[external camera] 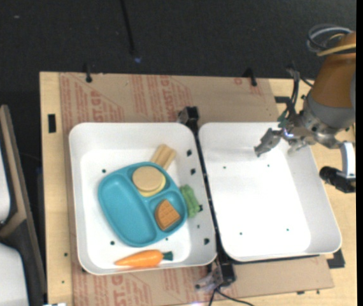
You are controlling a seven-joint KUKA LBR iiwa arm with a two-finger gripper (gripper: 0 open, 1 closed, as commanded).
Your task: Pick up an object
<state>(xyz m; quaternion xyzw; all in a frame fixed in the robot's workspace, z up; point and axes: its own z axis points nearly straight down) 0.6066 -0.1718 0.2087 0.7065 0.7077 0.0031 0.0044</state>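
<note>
**Sam:** What is closest to the camera?

**Me:** The carrot (144,258). It lies flat near the front wall of the left bin (79,171), orange with a small green end. It is far from my claw (265,144), away to the claw's left and toward the front of the bench.

**Sam:** Where is the claw?

**Me:** It is over the right bin (315,228), near that bin's back edge. The arm (331,88) comes in from the right, and I can see its orange part above the wrist.

**Sam:** Is the claw open or closed?

**Me:** I cannot tell. It is small and blurry from here. It looks like a grey tip pointing down and left. I see nothing held in it.

**Sam:** What else is in the left bin?

**Me:** A blue tray (127,212) sits in the middle, turned at a slant. A round tan cookie (149,179) rests in one part of it, and a brown toast piece (167,215) rests in another part. A pale wooden block (163,155) pokes out from behind the tray, on the side nearest the claw. A small green thing (190,201) touches the tray's right edge. I think it is a toy leaf, but it is hard to see.

**Sam:** So all the toys are away from the claw?

**Me:** Yes. All of them are in the other bin, to the claw's left.
</note>
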